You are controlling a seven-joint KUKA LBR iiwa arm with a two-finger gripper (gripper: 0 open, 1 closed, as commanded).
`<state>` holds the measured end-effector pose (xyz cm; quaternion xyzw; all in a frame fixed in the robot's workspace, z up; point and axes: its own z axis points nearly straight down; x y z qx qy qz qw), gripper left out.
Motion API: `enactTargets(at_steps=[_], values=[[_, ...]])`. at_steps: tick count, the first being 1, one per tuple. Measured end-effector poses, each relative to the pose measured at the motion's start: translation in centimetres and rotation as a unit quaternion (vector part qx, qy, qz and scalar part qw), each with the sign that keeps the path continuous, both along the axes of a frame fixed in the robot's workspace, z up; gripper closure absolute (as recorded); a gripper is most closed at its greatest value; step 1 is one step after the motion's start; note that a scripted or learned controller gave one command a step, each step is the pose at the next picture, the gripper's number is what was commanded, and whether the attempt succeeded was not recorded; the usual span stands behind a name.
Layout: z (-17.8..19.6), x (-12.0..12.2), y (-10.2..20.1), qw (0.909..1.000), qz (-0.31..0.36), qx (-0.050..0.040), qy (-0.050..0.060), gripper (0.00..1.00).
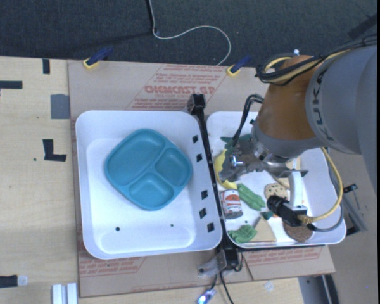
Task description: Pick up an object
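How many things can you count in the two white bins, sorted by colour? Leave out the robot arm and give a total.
Blue: 1, the divided plate in the left bin.
Green: 2, the long green piece and the leafy piece in the right bin.
Yellow: 1, the yellow piece.
Red and white: 1, the small can.
Brown: 1, the round brown piece.
Total: 6 that can be told apart; the arm hides others.

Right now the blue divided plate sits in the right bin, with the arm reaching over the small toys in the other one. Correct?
Not quite. The camera view shows the blue divided plate in the left bin, not the right. The arm does reach over the small toys in the other bin, the right bin.
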<state>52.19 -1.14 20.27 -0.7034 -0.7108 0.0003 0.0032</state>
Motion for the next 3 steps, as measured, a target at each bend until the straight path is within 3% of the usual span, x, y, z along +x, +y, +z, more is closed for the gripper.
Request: enactTargets(at_steps=[1, 2, 3], values=[[10.4, -3.9, 6.9, 1.0000, 0.000, 0.0002, -0.006, 1.00], [25.2, -3.7, 1.0, 0.9999, -0.007, -0.0024, -0.011, 1.00], [29.3, -3.6, 8.9, 1.0000, 0.000, -0.0011, -0.004, 1.00]])
